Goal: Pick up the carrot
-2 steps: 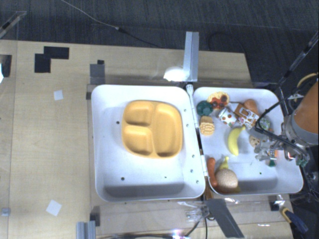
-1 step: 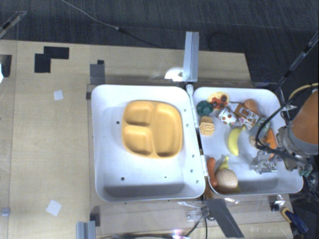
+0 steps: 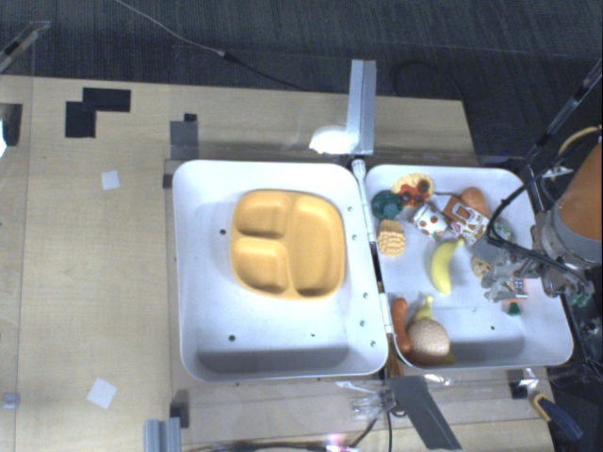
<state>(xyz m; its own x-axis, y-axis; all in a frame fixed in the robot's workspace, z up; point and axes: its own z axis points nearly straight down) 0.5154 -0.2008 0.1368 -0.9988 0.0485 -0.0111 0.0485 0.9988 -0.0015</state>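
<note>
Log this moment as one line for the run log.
carrot: right bin, near-left corner, beside potato | pincer: over right side, away from carrot | pick: not yet done

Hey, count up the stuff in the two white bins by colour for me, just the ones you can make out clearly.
Yellow: 3, the divided tray, the banana, the corn cob
Orange: 1, the carrot
Green: 1, a dark green item
Brown: 1, a rounded item
Total: 6
The mixed-colour items at the right bin's far side are too cluttered to sort.

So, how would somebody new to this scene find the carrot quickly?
Look in the right bin, along its left wall near the front corner. The carrot lies there, beside a brown egg-shaped thing. It is the only slim orange-red stick.
</note>
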